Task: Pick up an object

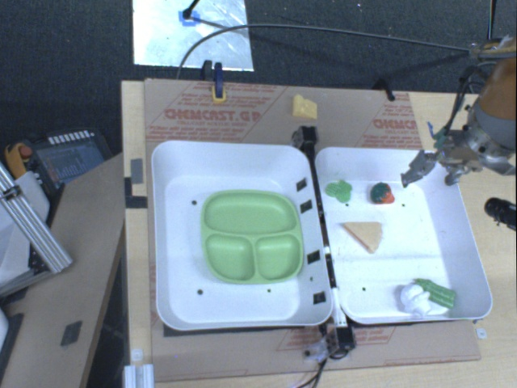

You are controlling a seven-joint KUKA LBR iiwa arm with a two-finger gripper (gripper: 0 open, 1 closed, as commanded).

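The open, empty pincer (434, 174) hangs over four pieces: red piece (380, 192) nearest, green piece (339, 190) beyond, tan wedge (364, 235) tip pointing away leftward, white-green item (427, 296) below.

I saw two smooth white plastic bins (242, 156), a matt green plastic plate (250, 237), brown cardboard (242, 111) beneath, and a shiny foil sheet (194, 23).

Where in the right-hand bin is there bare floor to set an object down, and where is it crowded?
Free: the floor of the right bin between the tan wedge and the green-and-white toy, and its near-left corner. Crowded: the far end, where the green piece and red-and-green piece lie near the gripper.
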